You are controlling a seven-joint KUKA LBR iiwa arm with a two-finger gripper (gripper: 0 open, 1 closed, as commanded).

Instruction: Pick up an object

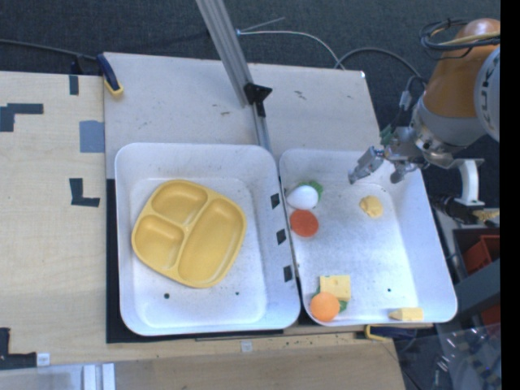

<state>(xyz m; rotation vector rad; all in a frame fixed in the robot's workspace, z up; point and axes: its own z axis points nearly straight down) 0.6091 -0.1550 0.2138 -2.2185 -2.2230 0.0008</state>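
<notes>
You've got a pale wooden bench (49,242) on dark carpet (122,10). Grey two-finger gripper (380,167) hangs over the right shallow white bin (431,242), jaws apart, holding nothing.

Grey arm (479,80), orange band, dark metal gripper (380,169)

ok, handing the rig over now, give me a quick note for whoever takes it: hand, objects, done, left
Hand: open, holding nothing, over the upper right part of the right bin.
Right bin: pale yellow lump just below the hand; white ball and red disc near the left wall; yellow block and orange ball at the front; small yellow piece in the front right corner.
Left bin: yellow divided plate.
Done: nothing picked.
Left: descend, close on one object, lift. The lump looks nearest.
</notes>
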